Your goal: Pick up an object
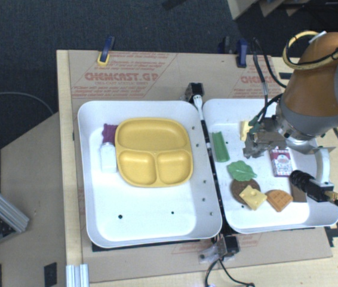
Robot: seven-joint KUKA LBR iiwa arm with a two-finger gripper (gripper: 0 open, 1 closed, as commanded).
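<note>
My gripper (254, 144) hangs over the upper middle of the right bin (234, 220), below the orange-banded wrist. Just under and left of it lies a green leaf-shaped piece (240, 171). A green stick (220, 146) lies along the bin's left wall. To the gripper's right is a small red and white packet (281, 162). A yellow piece (243, 130) peeks out at the gripper's upper left, partly hidden by it. Near the front lie a brown round piece (238, 189) with a yellow cheese wedge (252, 197) on it, and an orange waffle-like piece (278, 200).
The left bin (145, 220) bears a yellow divided plate (154, 150), with a purple item (109, 133) and a white item (107, 158) at its left side. A black part (305, 185) with a cable juts over the right bin's right side.
</note>
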